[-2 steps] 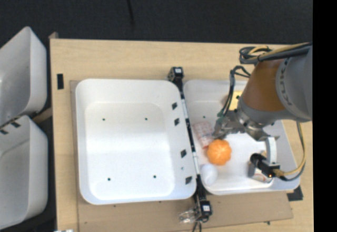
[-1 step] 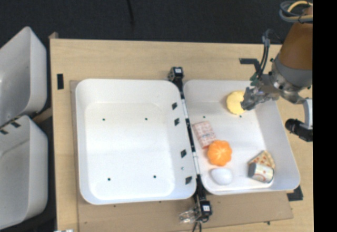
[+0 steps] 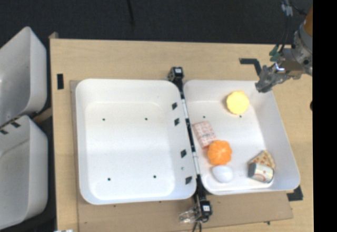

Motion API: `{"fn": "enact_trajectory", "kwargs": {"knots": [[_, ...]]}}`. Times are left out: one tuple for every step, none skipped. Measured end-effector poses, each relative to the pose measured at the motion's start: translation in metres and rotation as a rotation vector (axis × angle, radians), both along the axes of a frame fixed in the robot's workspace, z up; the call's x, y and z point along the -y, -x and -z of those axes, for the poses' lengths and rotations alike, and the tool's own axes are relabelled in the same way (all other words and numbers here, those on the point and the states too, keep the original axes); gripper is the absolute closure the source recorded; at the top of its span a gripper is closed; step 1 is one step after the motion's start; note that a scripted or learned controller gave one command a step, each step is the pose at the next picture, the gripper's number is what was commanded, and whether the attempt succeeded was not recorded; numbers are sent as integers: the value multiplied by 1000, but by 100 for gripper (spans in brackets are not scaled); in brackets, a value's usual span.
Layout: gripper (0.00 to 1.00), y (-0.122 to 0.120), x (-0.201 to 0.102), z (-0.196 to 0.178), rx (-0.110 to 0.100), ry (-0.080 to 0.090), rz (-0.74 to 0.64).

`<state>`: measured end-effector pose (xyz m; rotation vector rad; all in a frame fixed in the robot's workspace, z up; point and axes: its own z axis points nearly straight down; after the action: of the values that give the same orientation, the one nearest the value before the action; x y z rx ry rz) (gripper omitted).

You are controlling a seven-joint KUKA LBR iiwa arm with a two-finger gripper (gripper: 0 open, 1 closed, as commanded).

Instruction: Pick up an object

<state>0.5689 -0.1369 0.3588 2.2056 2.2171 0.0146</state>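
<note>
Nearby, orange ball (image 3: 219, 152) beside white egg (image 3: 222, 173)

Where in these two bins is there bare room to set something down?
The left bin is bare across its whole floor. In the right bin, the orange, egg, packet and cup crowd the near half; the yellow ball sits farther back.

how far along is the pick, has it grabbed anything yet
Nothing looks done yet. The gripper sits at the right bin's upper right corner with nothing in it. The yellow ball, orange ball, pink packet, white egg and patterned cup all lie in that bin. Choosing, grasping and lifting remain.
</note>
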Motion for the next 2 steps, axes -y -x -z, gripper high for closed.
{"fn": "enact_trajectory", "kwargs": {"knots": [[100, -14, -24, -29, -13, -3, 0], [100, -39, -62, -42, -13, -1, 1]]}}
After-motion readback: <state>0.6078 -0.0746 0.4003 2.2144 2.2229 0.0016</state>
